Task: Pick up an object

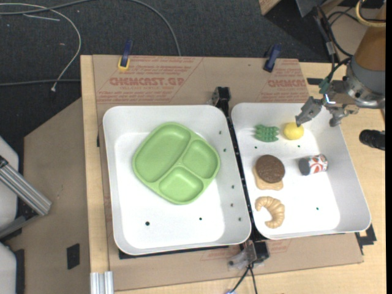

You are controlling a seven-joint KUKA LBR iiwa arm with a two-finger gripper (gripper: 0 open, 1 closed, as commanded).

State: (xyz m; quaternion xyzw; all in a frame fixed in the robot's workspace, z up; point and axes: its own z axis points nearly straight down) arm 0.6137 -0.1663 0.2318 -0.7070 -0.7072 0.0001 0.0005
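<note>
The gripper [321, 111] hangs open over the back of the right bin [343, 182], with nothing between its fingers. Just to its left and a little nearer lies a yellow lemon [294, 131], with a green toy [266, 133] beside it. Nearer still are a can [313, 165], a brown cookie [269, 170] and a croissant [271, 211].

A cardboard-covered desk [184, 78] carries two shallow white bins side by side, touching along their inner walls. The left bin [122, 225] sits toward the desk's left edge, the right bin [343, 207] reaches its right edge. Two blue clamps [125, 52] [272, 57] grip the desk's far edge.
</note>
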